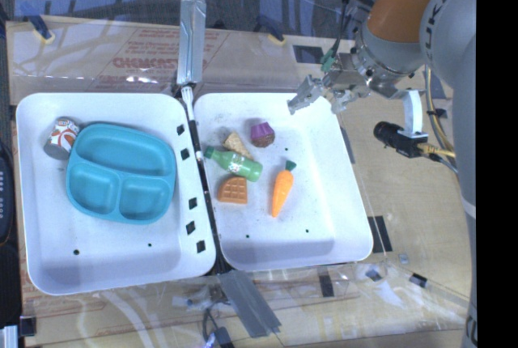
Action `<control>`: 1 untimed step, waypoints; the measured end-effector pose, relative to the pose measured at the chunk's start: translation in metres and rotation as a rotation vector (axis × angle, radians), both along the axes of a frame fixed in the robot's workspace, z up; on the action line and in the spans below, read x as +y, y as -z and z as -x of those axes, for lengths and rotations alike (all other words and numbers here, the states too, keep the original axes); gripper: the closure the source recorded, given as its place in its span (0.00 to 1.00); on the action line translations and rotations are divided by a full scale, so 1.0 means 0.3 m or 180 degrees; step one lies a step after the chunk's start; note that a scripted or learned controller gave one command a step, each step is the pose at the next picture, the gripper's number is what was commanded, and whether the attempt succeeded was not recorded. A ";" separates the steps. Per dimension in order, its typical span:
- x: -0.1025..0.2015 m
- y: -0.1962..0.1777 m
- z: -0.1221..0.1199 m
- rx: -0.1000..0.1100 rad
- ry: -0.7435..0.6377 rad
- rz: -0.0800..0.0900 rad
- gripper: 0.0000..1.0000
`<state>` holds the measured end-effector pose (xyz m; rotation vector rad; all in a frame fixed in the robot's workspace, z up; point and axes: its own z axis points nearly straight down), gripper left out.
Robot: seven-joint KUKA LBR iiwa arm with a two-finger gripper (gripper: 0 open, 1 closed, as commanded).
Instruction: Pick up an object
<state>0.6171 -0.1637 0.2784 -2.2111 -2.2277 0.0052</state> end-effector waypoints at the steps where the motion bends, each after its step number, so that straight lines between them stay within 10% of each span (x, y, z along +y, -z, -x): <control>1: -0.005 0.431 -0.126 0.0023 -0.0795 -0.0015 0.00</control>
